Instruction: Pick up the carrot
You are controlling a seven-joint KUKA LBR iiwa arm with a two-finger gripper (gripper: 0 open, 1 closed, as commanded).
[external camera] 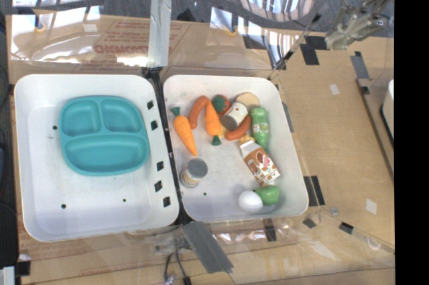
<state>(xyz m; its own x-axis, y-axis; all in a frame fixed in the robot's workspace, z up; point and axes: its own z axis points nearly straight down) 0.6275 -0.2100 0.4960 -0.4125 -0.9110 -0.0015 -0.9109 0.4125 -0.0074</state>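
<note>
Teal divided plate (102, 134) in left bin (33, 210); egg (251, 200), can (194, 172) right.

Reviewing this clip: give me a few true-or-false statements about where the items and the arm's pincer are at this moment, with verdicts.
1. The teal divided plate lies in the left bin. True.
2. The pincer is down inside the right bin. False: it is outside both bins, past the right bin's far right corner.
3. A carrot lies in the right bin near its left wall. True.
4. The white egg sits on the teal divided plate. False: it is in the right bin, near the front wall.
5. The small can stands in the left bin. False: it is in the right bin.
</note>
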